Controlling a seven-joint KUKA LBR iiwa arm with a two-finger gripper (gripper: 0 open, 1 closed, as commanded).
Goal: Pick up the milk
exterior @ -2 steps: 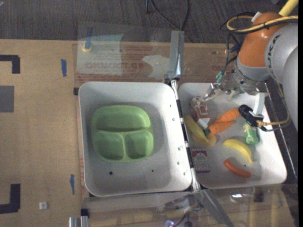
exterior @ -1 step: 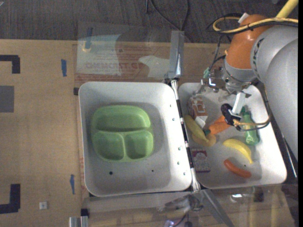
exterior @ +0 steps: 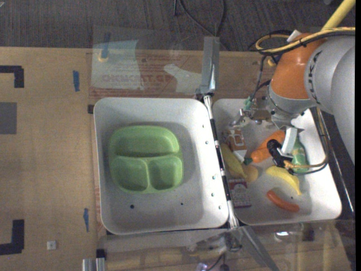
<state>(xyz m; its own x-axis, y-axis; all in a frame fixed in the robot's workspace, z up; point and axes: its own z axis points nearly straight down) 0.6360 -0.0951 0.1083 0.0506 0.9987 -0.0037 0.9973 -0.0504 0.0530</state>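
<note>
Where the grey arm reaches in from three o'clock with its orange band above the wrist, the gripper hangs over the eleven o'clock part of the right bin; the view is too small and cluttered to tell whether it is wide or narrow, and nothing can be seen held in it. Just at six o'clock of the gripper, near the bin's nine o'clock wall, stands a small white-and-brown carton, which seems to be the milk, though its print is too blurred to be sure. A yellow banana lies touching it at six o'clock, and a red-and-white box sits further toward six o'clock along the same wall. At three o'clock of the carton lies an orange carrot, then a green-and-white pack under the arm's cables. A second banana and a red sausage lie toward the bin's five o'clock. The left bin holds a green divided plate near its centre.
</note>
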